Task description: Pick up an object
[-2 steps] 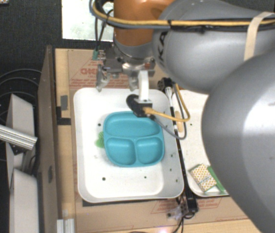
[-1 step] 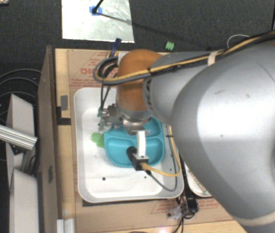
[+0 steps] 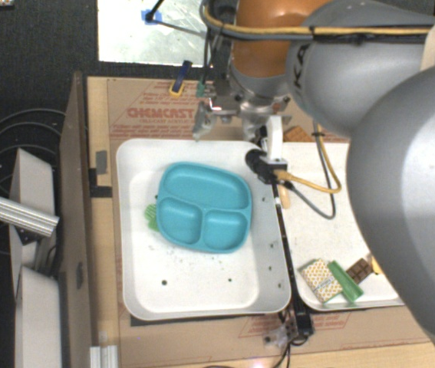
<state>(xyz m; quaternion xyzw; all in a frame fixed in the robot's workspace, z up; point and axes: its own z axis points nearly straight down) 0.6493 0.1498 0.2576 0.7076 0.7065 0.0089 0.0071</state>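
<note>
my bench [image 3: 156, 102] is a brown board w/ red print along its far edge. two shallow white bins sit on it side by side, touching: the left bin [image 3: 136, 282] & the right bin [image 3: 313, 232], partly under my arm. a small yellow and blue bit [image 3: 179, 83] lies at the bench's far edge.

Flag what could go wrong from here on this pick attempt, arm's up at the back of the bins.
1. The gripper sits above the left bin's back rim, not over an object; descending here would likely strike the rim.
2. The blue divided tray is wide and shallow, probably hard to pinch except at an edge.
3. A green item is mostly hidden under the tray, so grasping it looks unlikely.
</note>
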